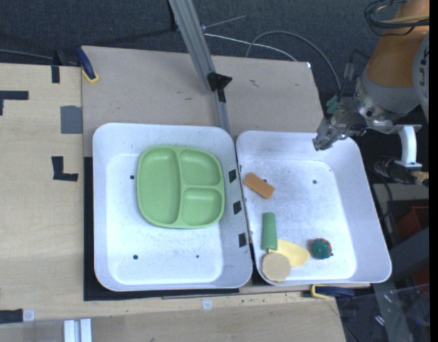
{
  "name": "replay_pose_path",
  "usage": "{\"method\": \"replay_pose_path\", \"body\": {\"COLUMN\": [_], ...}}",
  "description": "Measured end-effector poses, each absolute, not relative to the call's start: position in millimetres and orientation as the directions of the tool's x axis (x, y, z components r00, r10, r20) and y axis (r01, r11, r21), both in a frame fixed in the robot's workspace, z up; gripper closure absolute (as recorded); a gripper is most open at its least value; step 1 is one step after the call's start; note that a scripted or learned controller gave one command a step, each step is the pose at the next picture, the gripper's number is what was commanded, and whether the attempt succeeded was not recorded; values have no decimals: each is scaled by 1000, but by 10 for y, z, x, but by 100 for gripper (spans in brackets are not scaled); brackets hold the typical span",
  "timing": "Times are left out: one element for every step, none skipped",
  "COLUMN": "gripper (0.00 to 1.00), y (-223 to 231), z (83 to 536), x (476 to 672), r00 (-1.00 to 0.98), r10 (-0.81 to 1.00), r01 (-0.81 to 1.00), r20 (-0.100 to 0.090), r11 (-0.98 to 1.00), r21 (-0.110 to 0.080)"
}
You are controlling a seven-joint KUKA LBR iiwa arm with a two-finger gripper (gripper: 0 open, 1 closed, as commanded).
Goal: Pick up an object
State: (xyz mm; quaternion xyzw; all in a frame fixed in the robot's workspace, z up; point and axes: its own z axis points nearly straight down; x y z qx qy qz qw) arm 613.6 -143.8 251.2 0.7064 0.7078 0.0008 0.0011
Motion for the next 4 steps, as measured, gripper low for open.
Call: {"method": "replay_pose_path", "body": {"gripper": [100,100,100,100], "y": [-885,-342,166,622], "z": [2367,2448,2492,2340], "x": [6064,5978,5832,5693], "r00": [-6,-7,-7,-5], "r10": [1000,1000,1000,1000], "r01": [1000,1000,1000,1000], "r20": [1,2,2,0], "r11": [6,7,7,5], "r21": [-3,-2,-2,-4]}}
